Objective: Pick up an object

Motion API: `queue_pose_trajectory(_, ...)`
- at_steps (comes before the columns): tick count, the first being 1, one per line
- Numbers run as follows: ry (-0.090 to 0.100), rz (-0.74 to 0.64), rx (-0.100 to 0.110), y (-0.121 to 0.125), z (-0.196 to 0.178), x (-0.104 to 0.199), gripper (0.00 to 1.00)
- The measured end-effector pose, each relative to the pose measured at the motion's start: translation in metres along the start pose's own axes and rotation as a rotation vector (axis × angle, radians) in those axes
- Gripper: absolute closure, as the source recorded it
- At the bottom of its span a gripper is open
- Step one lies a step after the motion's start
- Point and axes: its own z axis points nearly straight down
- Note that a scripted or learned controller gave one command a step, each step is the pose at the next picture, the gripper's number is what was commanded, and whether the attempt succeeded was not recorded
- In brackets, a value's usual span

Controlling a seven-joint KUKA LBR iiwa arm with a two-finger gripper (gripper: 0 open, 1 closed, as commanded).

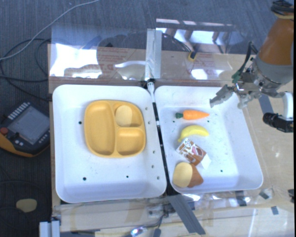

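Two shallow white bins side by side, arm over the right one.

Left white bin (69,147) holds a yellow plastic three-compartment tray (101,132). Right white bin (237,152) holds four items in a column near its left side: a tan-and-brown rounded item (186,175) nearest the front edge, a brown-and-white wrapped packet (191,151), a yellow banana (193,131), then an orange carrot with green top (195,114). Two-finger gripper (233,96) hangs above the bin's rear right area, fingers spread, gripping nothing, apart from the carrot.
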Motion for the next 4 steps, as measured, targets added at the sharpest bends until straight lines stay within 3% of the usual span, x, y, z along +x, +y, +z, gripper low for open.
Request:
queue_pose_trajectory(1, -0.002, -0.040, 0.001, 0.048, 0.108, 0.022, 0.00)
queue_pose_trajectory(2, -0.011, -0.064, -0.015, 0.043, 0.150, 0.028, 0.00)
queue_pose_trajectory(3, -0.009, -0.186, -0.019, 0.015, 0.149, 0.037, 0.00)
queue_pose_trajectory(4, -0.003, -0.188, -0.017, 0.016, 0.142, 0.038, 1.00)
